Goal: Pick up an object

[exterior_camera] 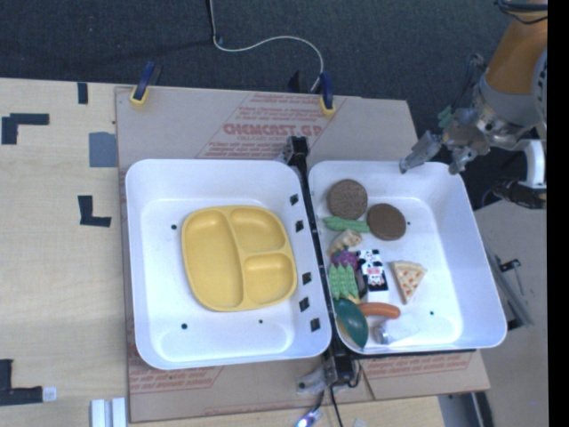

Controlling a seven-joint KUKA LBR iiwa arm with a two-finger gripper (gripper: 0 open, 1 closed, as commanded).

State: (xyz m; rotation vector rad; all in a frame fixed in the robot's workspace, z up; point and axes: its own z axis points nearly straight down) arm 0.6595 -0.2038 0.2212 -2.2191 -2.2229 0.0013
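Note:
The right bin (462, 238) holds several toy foods: two brown round patties (347, 198) (387, 221), a pizza slice (409, 280), an orange sausage (381, 310), a black-and-white piece (372, 270), green leafy pieces (342, 280) and a dark green oval piece (353, 324). They lie mostly along the bin's left side. My gripper (433, 165) hangs over the bin's far right corner, above and to the right of the patties. Its fingers are spread, and nothing sits between them.
The left bin (151, 238) holds a yellow divided plate (238, 256). Black clips (302, 229) line the seam between the bins. Blue-and-yellow clamps (142, 85) (325, 94) pin the cardboard sheet at the back. A white cable (267, 43) loops behind.

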